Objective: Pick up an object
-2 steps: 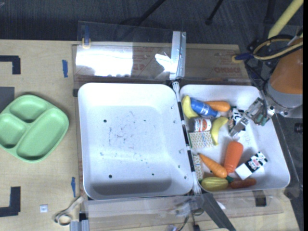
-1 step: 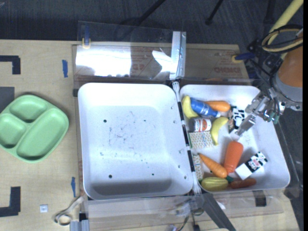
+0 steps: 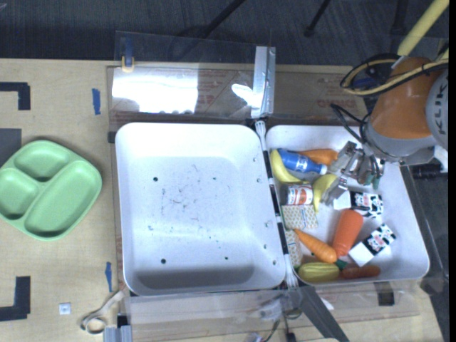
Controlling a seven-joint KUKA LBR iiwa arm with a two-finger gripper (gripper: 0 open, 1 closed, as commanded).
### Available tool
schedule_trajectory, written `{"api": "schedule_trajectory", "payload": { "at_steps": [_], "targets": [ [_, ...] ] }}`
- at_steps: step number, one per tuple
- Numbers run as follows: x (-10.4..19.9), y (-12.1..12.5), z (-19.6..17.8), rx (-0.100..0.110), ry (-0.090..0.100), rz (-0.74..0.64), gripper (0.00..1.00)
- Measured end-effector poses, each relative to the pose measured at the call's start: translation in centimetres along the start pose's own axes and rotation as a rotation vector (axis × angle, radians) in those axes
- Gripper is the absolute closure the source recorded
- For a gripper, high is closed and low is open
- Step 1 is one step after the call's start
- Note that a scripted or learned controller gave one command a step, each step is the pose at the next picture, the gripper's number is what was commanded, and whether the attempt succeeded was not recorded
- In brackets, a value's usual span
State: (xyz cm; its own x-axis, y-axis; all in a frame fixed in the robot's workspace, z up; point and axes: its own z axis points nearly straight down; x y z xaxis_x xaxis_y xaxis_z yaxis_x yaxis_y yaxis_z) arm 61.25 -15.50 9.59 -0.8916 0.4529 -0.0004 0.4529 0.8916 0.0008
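The right bin (image 3: 406, 212) holds several small objects. Among them are a yellow banana (image 3: 279, 168), a blue bottle (image 3: 303, 164), a small orange carrot (image 3: 320, 155), a red-labelled can (image 3: 301, 196), a large carrot (image 3: 347, 231), another carrot (image 3: 317, 245) and two black-and-white blocks (image 3: 368, 204). My gripper (image 3: 345, 180) hangs low over the upper middle of this bin, reaching in from the right. Its tip is right beside a yellow-green piece (image 3: 326, 185). I see nothing lifted from the bin.
The left white bin (image 3: 192, 198) lies beside the right one, across a shared wall. A green divided plate (image 3: 46, 189) rests on the bench at the far left. A clear plastic sheet (image 3: 189, 84) stands behind the left bin. Cables (image 3: 363, 77) hang near the arm.
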Motion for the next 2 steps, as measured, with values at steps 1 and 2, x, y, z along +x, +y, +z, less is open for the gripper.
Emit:
{"api": "schedule_trajectory", "payload": {
  "at_steps": [1, 2],
  "targets": [
    [-5.2, -0.8, -8.5, 0.0, -0.004, 0.108, 0.0],
    [-5.0, -0.3, -11.1, 0.0, -0.005, 0.406, 0.0]
  ]
}}
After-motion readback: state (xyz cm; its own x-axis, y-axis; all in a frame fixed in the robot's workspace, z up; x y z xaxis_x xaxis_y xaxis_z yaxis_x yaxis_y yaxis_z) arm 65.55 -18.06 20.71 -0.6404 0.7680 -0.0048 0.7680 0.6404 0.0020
